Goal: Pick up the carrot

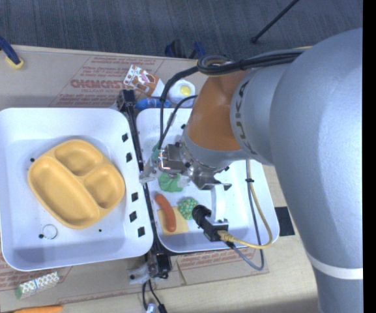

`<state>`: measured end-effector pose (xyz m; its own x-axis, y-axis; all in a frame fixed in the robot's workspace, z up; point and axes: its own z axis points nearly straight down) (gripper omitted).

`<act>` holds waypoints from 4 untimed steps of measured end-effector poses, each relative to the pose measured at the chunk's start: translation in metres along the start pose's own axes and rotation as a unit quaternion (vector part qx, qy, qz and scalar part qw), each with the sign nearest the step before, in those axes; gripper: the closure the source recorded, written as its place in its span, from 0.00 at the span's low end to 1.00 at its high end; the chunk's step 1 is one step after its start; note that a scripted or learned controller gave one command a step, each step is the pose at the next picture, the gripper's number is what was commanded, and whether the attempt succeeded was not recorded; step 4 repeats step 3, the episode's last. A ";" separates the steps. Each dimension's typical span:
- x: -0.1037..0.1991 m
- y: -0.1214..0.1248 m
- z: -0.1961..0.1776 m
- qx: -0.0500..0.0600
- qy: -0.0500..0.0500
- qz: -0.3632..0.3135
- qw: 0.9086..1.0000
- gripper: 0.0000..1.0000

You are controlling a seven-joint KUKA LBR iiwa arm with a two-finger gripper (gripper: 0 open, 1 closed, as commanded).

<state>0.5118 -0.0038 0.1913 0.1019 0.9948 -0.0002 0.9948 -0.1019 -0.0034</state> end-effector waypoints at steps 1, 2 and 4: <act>-0.063 -0.006 -0.095 -0.001 0.000 -0.019 1.000 0.00; -0.031 -0.014 -0.005 0.001 0.000 -0.059 0.998 0.00; -0.002 -0.002 0.000 0.000 0.000 -0.015 1.000 0.00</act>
